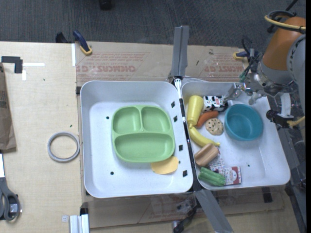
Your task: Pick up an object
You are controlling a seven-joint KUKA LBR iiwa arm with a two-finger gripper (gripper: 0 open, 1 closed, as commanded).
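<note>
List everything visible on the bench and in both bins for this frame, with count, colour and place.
Divided plate: 1, green, left bin
Flat disc: 1, yellow, left bin, by the plate's near edge
Bowl: 1, teal, right bin
Toy foods: several, mixed colours, right bin's left side
Tape ring: 1, grey, bench left of the bins
Clamp: 1, blue, far edge of the bench
Arm: 1, grey and orange, right
Gripper: 1, metal, over right bin's far edge

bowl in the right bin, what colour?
Teal blue. The bowl shows best in the camera view, near the right bin's back right.
</note>
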